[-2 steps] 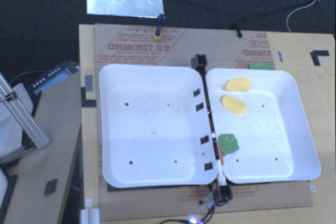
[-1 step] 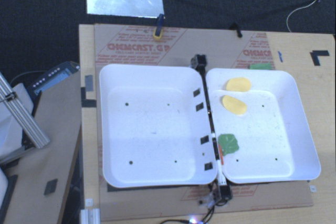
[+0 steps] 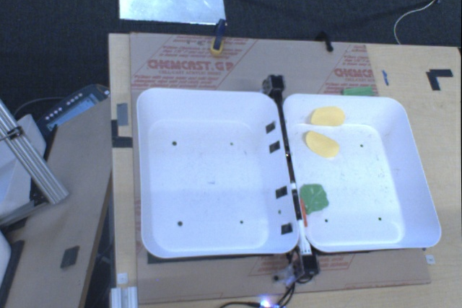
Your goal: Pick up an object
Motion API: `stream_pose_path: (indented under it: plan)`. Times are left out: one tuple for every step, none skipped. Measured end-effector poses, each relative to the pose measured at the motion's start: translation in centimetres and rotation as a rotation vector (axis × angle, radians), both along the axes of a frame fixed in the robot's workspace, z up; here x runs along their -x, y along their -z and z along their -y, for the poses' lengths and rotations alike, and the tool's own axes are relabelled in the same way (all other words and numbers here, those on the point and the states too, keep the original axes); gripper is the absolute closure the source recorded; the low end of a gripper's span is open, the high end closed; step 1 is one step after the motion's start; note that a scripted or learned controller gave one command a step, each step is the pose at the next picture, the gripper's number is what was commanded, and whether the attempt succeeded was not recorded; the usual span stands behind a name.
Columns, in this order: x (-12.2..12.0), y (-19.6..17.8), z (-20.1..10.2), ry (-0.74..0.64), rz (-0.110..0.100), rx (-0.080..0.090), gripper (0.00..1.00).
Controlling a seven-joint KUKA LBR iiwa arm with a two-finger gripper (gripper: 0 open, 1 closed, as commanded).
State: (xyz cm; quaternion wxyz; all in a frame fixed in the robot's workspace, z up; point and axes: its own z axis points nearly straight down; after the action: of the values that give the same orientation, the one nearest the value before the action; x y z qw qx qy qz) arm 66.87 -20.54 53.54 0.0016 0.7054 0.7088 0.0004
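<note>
Two shallow white bins stood on the bench: a left bin (image 3: 209,169) and a right bin (image 3: 361,177). The right bin held two yellow pieces (image 3: 327,116) (image 3: 322,144) and one green piece (image 3: 313,197).

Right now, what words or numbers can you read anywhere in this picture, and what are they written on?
"CHEMCAST GP" in red print on the brown board under the bins, left of the middle.
The same red print on the board near the right bin, partly cut off and too blurred to read surely.
Small red print beneath both is too small to read.
The grey device at the left has buttons, marks unreadable.
</note>
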Motion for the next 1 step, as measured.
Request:
stream_pose_path:
  plan:
    - [0.00,0.00,0.00,0.000,0.000,0.000,1.00]
